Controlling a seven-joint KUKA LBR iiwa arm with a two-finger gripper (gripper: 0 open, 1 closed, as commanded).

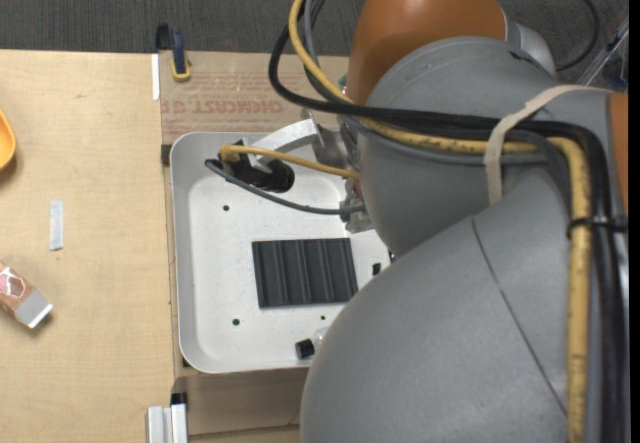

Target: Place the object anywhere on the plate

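Observation:
An orange plate point(4, 141) peeks in at the far left edge of the tan board point(90, 151), with just a sliver of its rim in sight. A small brown-and-red packet with a grey end point(22, 297) lies on the board at the lower left. The arm's grey body with its orange band point(430, 1) covers the right half of the view and hides whatever is beneath it. Black and yellow cables point(255, 171) run from the arm over the white bin point(200, 261).
A black ribbed rectangle point(303, 271) lies in the white bin. A short grey strip point(56, 226) rests on the tan board. Cardboard with red lettering point(230, 101) sits behind the bin, with a blue clamp point(176, 49) at its corner.

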